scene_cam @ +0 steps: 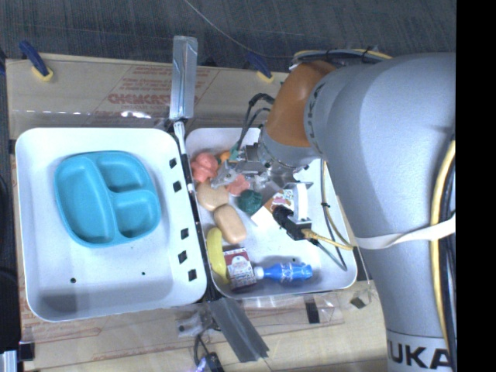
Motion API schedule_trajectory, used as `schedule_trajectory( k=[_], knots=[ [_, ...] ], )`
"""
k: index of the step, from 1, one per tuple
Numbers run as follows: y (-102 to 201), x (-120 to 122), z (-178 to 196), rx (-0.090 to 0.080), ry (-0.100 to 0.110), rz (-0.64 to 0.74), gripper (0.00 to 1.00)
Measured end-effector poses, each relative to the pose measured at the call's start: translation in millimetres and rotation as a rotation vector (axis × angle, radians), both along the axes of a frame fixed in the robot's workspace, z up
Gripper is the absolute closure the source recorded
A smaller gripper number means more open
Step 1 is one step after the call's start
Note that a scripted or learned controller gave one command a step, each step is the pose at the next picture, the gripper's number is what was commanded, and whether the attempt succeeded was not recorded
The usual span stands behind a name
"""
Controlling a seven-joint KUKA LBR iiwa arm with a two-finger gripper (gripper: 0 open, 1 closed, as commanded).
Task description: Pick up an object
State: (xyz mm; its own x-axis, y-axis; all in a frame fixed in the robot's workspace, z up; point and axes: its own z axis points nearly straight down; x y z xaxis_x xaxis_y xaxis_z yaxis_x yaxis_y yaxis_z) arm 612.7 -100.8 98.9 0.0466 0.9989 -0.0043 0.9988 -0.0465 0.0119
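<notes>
In the right bin you have a peach-pink rounded lump [204,165] at the upper left, with a pale tan oval piece [212,198] and a tan bread-like roll [230,224] just below it. A yellow banana-shaped object [215,253] lies along the left wall beside a red-and-white box [239,268]. A blue bottle [283,272] lies on its side near the front wall, and a dark green object [250,201] sits mid-bin.

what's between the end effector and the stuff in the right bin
Nothing visible. The end effector is already down in the right bin, among the pink item, dark green item and tan bread-like pieces.
</notes>
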Motion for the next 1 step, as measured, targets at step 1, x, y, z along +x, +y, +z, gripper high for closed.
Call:
schedule_trajectory(
  k=[1],
  knots=[
    [2.0,-0.2,8.5,0.004,0.003,0.006,1.0]
  ],
)
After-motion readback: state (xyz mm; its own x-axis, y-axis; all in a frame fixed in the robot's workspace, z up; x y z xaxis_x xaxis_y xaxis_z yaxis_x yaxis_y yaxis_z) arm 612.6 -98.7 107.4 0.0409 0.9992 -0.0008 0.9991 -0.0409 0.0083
